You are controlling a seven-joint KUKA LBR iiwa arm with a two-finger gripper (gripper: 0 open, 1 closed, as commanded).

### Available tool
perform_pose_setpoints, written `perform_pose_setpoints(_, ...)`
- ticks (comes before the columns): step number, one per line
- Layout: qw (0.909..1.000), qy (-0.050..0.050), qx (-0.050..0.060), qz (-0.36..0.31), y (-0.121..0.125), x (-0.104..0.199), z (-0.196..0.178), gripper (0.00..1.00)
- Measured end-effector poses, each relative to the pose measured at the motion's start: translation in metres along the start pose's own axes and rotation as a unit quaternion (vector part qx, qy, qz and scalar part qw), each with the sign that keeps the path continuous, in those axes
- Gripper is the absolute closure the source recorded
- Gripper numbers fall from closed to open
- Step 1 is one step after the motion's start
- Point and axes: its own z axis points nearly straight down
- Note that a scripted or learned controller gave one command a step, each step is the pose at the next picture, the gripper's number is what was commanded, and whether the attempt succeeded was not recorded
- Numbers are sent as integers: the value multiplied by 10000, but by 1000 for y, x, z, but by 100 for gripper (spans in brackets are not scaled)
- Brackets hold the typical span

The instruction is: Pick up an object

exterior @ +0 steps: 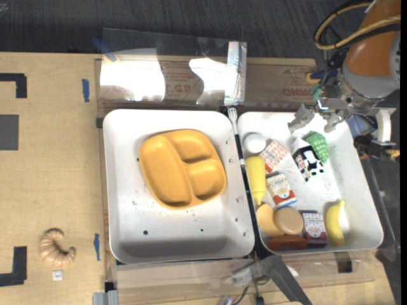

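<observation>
- Reaching in from the upper right, the grey arm with its orange band hangs over the far right corner of the right bin (365, 189).
- The gripper (316, 118) points down and leftward, its two metal fingers (299, 118) spread apart — open, with nothing between them.
- Its tips hover above the bin's upper area, just beside a green object (318, 145) and a black-and-white cow-patterned item (308, 161); contact with either cannot be told.
- More pickable things crowd the same bin — a yellow bottle (256, 176), a small carton (280, 190), a banana (336, 221), a round tan piece (289, 221).
- The left bin (121, 189) carries a yellow divided plate (182, 167).
- A croissant-like toy (57, 246) lies on the bench, well apart from both bins.
</observation>
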Motion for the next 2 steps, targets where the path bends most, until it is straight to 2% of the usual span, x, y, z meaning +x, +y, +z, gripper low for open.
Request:
perform_pose_setpoints(1, 9995, -13, -38, -321, -43, -18, 112, 0)
perform_pose_setpoints(2, 9995, -11, -34, -316, -43, -18, 104, 100)
